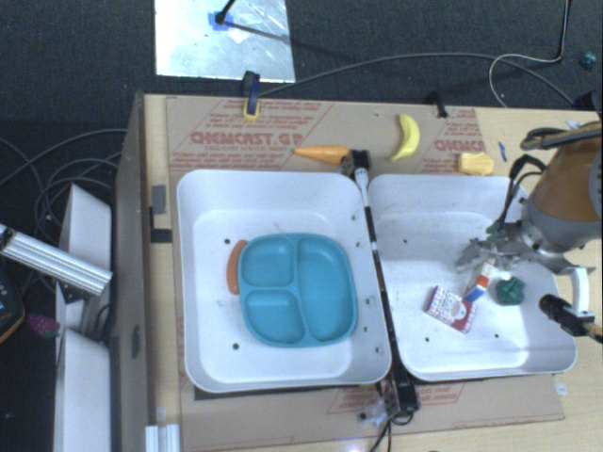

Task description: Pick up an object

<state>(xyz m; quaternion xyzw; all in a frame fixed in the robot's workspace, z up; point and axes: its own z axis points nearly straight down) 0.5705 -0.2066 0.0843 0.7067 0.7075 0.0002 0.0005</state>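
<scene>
Currently, the two-finger gripper is poised low at the frame's right.
Its state cannot be told; the small red-and-white packet should be straddled squarely.

Two white bins are seen side by side: the left bin and the right bin. One blue plate with three parts is counted in the left bin. One orange hot dog is counted beside it. In the right bin, one red and white packet is counted, one small tube, and one dark green toy. On the cardboard behind the bins, one banana is seen, one carrot, and one yellow block. One robot arm is counted.
</scene>
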